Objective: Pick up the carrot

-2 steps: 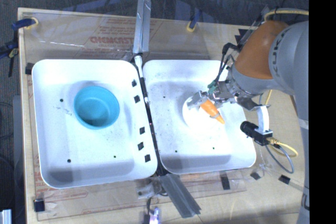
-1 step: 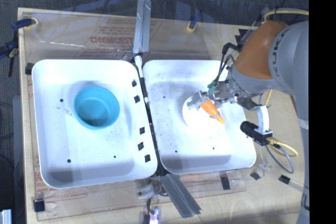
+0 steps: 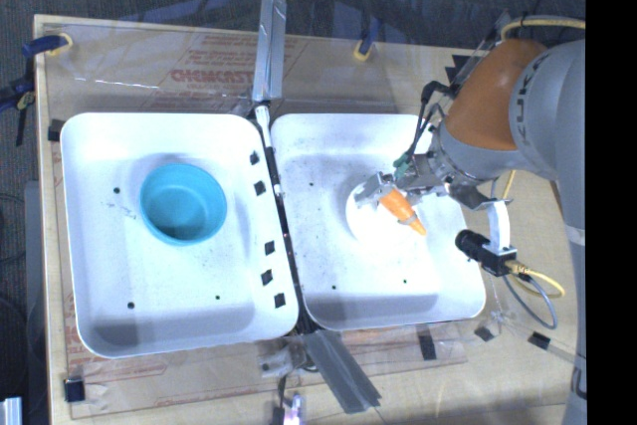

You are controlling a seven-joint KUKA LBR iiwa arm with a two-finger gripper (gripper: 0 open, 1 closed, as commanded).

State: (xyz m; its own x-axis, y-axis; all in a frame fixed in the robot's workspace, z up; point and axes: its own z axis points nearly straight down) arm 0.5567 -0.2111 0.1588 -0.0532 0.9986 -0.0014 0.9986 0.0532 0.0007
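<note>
The orange carrot [image 3: 403,209] lies slantwise in the right bin [image 3: 328,294], thick end up-left and tip pointing down-right, over a pale round patch of the bin floor. My gripper [image 3: 391,193] reaches in from the right and sits directly over the carrot's thick end. Its metal fingers [image 3: 375,188] stand to either side of that end and appear shut on it. A small green bit shows at the wrist just above the carrot. Whether the carrot rests on the floor or hangs slightly above it cannot be told.
A blue bowl [image 3: 183,203] stands in the left bin [image 3: 100,314]. A divider wall with black clips [image 3: 274,244] runs between the bins. A black cable fitting [image 3: 483,251] hangs off the arm over the right bin's right rim.
</note>
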